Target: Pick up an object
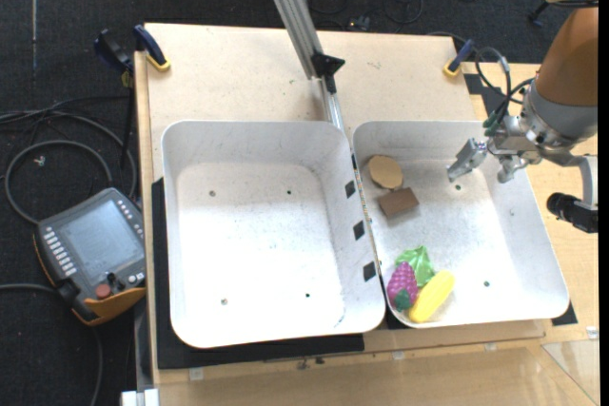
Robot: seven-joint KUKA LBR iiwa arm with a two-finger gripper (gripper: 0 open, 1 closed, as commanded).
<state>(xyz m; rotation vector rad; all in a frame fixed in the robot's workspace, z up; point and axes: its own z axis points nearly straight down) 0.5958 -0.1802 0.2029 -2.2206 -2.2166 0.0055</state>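
The right bin holds several small objects. A tan round disc lies near its back left, with a brown block just in front of it. At the front left sit a purple grape bunch, a green leafy piece and a yellow corn-like piece, all close together. My gripper hangs over the back right of this bin, well to the right of the disc. Its two fingers are spread apart with nothing between them.
The left bin stands beside the right one, sharing a raised middle wall. A slanted metal pole crosses the bench top at the back. Yellow clamps mark the back corners. A teach pendant lies off the bench to the left.
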